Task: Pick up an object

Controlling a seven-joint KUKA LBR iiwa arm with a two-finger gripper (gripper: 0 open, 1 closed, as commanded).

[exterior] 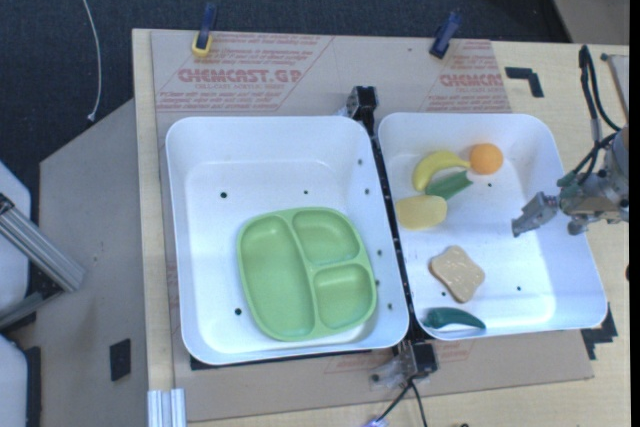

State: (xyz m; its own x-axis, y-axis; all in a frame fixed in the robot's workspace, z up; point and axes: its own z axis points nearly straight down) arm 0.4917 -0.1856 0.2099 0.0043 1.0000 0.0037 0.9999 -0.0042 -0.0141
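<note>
Nearest to us, at the near rim of the right bin [570, 310], we see a small dark green piece [455, 318] lying on the bin floor. We take that bin as our landmark. Inside it, just beyond the green piece, lies a tan slice of toy bread [458, 273]. Further toward the bin's far wall sits a pale yellow lump [421, 211], close to the wall shared with the left bin [195, 215]. Beyond the lump a yellow banana [437, 166] rests against a green pod-shaped piece [449, 185], and a small orange ball [486, 158] sits beside them near the far wall.

The gripper [530, 215] hangs over the right side of this bin, reaching in from the arm, well apart from every toy. We cannot tell whether the jaws are apart or together; nothing shows between them.

In the left bin lies a green divided plate [305, 272] with three compartments. Both bins rest on the tabletop [260, 75], which carries red lettering.
</note>
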